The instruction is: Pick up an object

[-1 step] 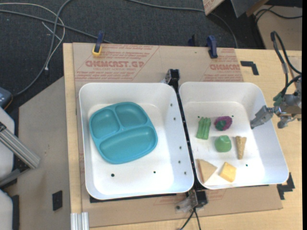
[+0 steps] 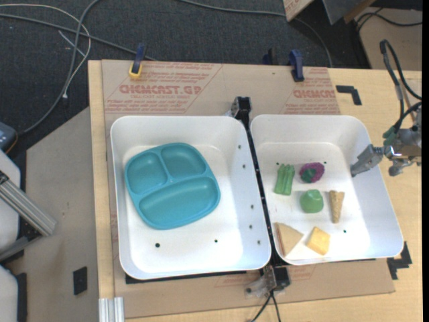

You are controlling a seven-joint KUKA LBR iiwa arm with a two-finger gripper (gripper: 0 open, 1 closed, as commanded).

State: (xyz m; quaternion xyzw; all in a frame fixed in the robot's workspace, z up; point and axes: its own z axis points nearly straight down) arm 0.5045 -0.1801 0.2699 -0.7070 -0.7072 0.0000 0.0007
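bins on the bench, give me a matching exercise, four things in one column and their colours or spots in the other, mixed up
Things:
1. divided plate
2. long ridged vegetable
3. round knobbly toy
4. cheese-like block

Colour and place:
A. purple, right bin, toward its far side
B. yellow, right bin, near front wall
C. teal, left bin
D. green, right bin, left of the purple toy

Pairs: 1-C, 2-D, 3-A, 4-B

The pincer sits at the right bin's right wall, holding none of these.
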